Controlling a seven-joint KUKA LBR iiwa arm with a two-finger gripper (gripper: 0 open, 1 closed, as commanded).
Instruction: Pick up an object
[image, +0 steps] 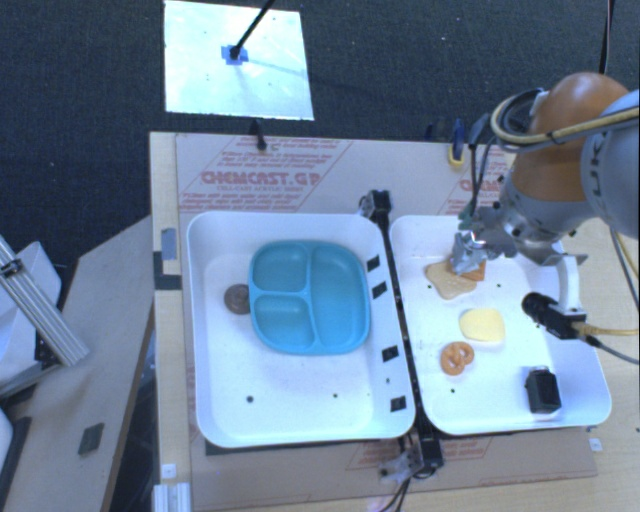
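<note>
Right bin (590, 400): tan flat piece (447, 281) lies directly under tool (467, 262).

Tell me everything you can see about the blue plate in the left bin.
The blue plate is a light blue, rounded-square tray that looks like smooth plastic, moulded into three compartments: two smaller ones and one larger. It lies flat, face up, near the middle of the left bin. A small round grey-brown object sits against its left edge. Nothing else touches it.
</note>
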